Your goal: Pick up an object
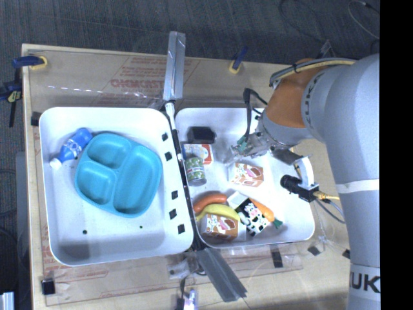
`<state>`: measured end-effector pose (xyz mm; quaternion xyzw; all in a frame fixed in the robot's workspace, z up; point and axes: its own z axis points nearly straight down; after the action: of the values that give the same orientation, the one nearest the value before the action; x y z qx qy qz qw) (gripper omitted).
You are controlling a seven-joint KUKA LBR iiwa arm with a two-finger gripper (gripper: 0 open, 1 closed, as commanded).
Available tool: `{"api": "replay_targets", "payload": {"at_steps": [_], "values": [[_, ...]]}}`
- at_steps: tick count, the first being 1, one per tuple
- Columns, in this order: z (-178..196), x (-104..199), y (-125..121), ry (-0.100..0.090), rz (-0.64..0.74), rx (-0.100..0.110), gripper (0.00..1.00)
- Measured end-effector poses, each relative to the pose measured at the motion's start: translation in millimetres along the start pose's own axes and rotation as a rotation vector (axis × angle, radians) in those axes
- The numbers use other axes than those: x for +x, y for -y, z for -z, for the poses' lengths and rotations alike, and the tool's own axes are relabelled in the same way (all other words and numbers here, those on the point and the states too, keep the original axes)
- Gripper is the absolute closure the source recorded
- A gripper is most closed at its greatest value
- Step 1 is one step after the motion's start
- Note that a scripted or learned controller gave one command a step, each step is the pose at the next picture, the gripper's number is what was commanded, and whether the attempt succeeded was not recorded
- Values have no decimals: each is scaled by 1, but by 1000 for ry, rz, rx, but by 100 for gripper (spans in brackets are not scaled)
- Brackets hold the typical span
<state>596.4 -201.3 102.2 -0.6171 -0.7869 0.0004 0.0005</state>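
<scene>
The pincer (247,146) hangs low in the right bin (293,232); how far it is open cannot be told. A small carton (248,174) lies just beside it at six o'clock, a dark block (201,135) at nine.

A sky-blue divided tray (119,173) and blue bottle (73,144) are brightening the left white bin (51,225), while a yellow banana (216,212), orange carrot (210,199), black-and-white cow-spotted toy (255,221) and black block (201,135) are colouring the right bin (303,221).
</scene>
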Motion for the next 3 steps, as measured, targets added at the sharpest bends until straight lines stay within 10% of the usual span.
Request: {"api": "replay_targets", "payload": {"at_steps": [1,2,3], "values": [[89,10,-50,0,-296,0,100],[89,10,-50,0,-296,1,0],[58,25,30,-1,-329,3,0]]}}
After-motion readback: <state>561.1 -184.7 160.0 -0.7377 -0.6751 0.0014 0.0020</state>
